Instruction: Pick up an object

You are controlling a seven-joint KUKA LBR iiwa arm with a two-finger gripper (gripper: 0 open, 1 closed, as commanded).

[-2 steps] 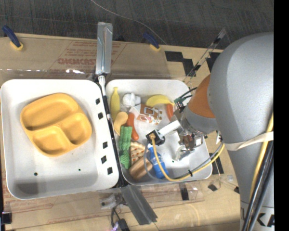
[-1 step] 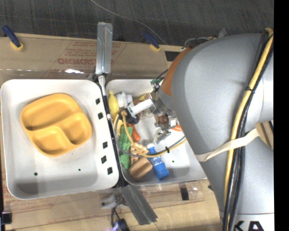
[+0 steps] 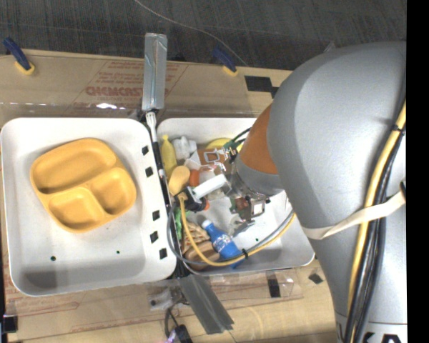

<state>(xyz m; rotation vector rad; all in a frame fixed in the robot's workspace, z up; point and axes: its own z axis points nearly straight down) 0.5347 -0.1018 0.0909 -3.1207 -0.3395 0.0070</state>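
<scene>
Arm point(image 3: 343, 156) reaching down into the cluttered right bin point(image 3: 300, 252), gripper point(image 3: 242, 204) among the objects point(image 3: 200, 191); jaw state indiscernible; next, closing on one item and lifting.

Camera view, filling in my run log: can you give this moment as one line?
arm: reaching into right bin | gripper: among cluttered small objects | grasp: unconfirmed | left bin: yellow divided tray

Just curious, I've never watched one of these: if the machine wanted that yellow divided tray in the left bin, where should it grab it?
Probably by the rim of the yellow tray, coming straight down from above. It lies flat and open side up, alone in the left bin, so its raised outer edge or the ridge between compartments looks like the thin part a claw could pinch.
</scene>
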